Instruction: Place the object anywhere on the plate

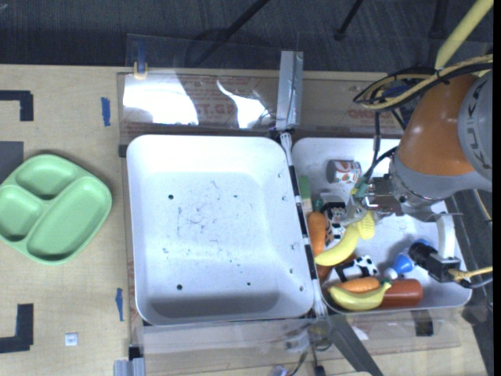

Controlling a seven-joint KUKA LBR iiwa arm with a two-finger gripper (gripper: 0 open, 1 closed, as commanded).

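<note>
The green divided plate (pixel 53 207) lies on the bench at far left, outside both bins. My gripper (pixel 354 207) reaches in from the right and hangs low over the right bin (pixel 450 308), in the middle of its pile. Just below it lies a yellow banana (pixel 343 247), with an orange carrot (pixel 315 230) beside it on the left. A small can (pixel 342 171) stands behind the gripper. I see nothing lifted clear of the pile.
The left bin (pixel 211 225) sits between the plate and the right bin. At the right bin's front lie a second banana (pixel 354 298), a red sausage (pixel 401 291), a black-and-white toy (pixel 362 267) and a blue piece (pixel 401 265). Cables hang at top right.
</note>
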